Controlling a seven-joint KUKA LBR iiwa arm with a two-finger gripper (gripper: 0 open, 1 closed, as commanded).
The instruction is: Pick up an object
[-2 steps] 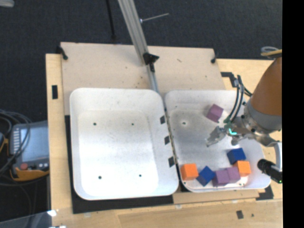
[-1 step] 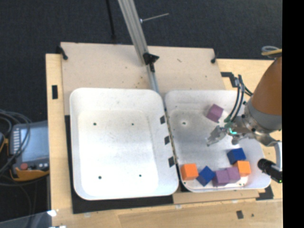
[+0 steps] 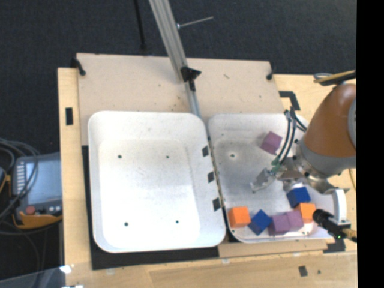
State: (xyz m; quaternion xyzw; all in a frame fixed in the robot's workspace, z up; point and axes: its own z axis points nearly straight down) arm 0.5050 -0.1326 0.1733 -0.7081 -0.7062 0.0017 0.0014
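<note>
Item: right bin (image 3: 240,131), 7 blocks. 1 purple block (image 3: 271,141) lies alone toward the far edge; 6 crowd the near edge: orange (image 3: 240,216), blue (image 3: 260,221), 2 purple (image 3: 287,222), blue (image 3: 298,195), orange (image 3: 308,211).

Gripper (image 3: 262,182): mid-bin over bare floor, grasping nothing; spread or pressed together, cannot tell.

Risk: closing here likely catches nothing; in the near-edge cluster, neighbours may block the grasp.

Orientation: blocks near-cubic, no long axis; lone purple sits rotated to the bin edges.

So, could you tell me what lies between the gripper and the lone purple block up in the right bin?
Nothing: in the camera view, bare white bin floor separates the gripper from the purple block.
</note>
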